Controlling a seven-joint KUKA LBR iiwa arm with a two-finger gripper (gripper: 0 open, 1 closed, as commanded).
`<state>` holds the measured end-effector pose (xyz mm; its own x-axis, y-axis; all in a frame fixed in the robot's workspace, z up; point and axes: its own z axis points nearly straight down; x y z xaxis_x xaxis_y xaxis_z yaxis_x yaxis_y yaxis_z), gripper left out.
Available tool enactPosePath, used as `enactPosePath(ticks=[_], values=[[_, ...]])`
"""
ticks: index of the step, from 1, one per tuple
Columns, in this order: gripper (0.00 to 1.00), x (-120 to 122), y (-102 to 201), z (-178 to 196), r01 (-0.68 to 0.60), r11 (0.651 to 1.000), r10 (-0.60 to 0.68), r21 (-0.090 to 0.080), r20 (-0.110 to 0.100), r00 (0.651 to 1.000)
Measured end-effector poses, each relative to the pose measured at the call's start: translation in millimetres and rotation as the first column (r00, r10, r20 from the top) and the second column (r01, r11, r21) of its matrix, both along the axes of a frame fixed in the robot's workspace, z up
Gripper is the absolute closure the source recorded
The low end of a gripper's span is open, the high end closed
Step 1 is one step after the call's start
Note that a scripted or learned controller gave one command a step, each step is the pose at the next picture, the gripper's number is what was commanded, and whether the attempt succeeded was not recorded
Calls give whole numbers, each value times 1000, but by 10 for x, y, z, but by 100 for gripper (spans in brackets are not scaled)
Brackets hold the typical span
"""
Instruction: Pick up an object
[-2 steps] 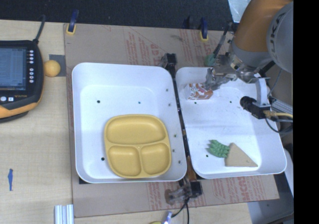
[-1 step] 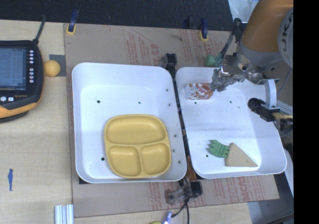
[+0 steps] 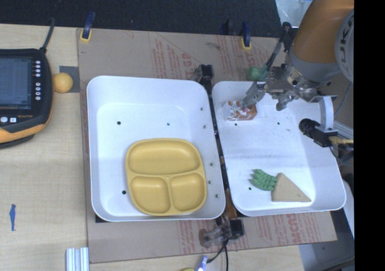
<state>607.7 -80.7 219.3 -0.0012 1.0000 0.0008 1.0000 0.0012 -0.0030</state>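
Gripper (image 3: 264,96) fingers apart, one tip touching the small packet (image 3: 240,111) (white, red-orange print, flat) at 11 o'clock in the right bin (image 3: 313,161). Not gripped. Green toy (image 3: 263,179) and tan wedge (image 3: 290,190) at 6 o'clock.

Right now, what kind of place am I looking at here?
Most likely a robotics lab test bench. A grey and orange robot arm reaches over two white bins clamped onto cardboard, a handheld control pendant lies on the wooden table, and the bins hold practice items like a yellow divided tray.
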Motion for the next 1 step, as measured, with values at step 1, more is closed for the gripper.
enactPosePath(ticks=[1], values=[[0, -717, -503, -1163, -2, 1000, 2, -2, -4, 1000]])
